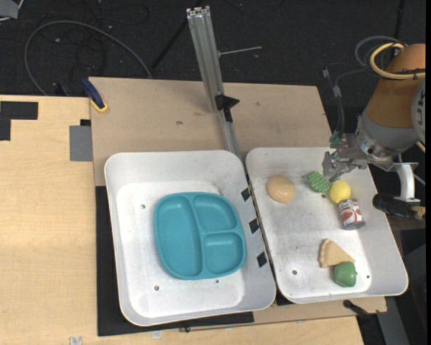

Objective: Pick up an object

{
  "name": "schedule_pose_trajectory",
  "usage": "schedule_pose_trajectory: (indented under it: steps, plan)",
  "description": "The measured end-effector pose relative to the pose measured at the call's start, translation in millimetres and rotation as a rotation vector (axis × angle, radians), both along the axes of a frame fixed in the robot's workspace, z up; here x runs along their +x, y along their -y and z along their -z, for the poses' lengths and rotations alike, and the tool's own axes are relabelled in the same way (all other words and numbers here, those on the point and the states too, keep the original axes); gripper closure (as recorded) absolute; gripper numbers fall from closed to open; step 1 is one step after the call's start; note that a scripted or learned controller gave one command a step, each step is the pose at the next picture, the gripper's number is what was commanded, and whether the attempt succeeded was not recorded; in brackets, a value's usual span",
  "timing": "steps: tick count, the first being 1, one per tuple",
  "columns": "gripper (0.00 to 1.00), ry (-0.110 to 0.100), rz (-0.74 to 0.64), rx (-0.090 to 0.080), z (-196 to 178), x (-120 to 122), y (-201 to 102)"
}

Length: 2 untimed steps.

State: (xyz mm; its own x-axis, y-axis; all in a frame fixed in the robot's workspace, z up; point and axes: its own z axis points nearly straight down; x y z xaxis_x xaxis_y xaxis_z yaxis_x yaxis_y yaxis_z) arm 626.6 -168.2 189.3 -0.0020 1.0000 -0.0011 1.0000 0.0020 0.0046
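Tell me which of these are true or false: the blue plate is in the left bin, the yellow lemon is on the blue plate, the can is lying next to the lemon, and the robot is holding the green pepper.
1. The blue plate lies in the left bin. True.
2. The lemon is on the plate. False: it lies in the right bin, below the gripper.
3. The can lies beside the lemon. True.
4. The robot holds the green pepper. False: it lies at the bin's near end, beside a tan wedge.

Divided tray (199, 234) in left bin (122, 192); can (350, 213) (on its side) in right bin (302, 279).
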Motion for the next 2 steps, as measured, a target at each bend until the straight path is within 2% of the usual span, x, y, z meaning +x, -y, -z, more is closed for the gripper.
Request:
schedule_pose_trajectory:
  steps: [1,2]
  plan:
    - [1.00,-0.002,0.000,0.000,-36.3,0.7,1.0]
    - [1.00,-0.008,-0.003,0.003,-35.0,2.1,-46.8]
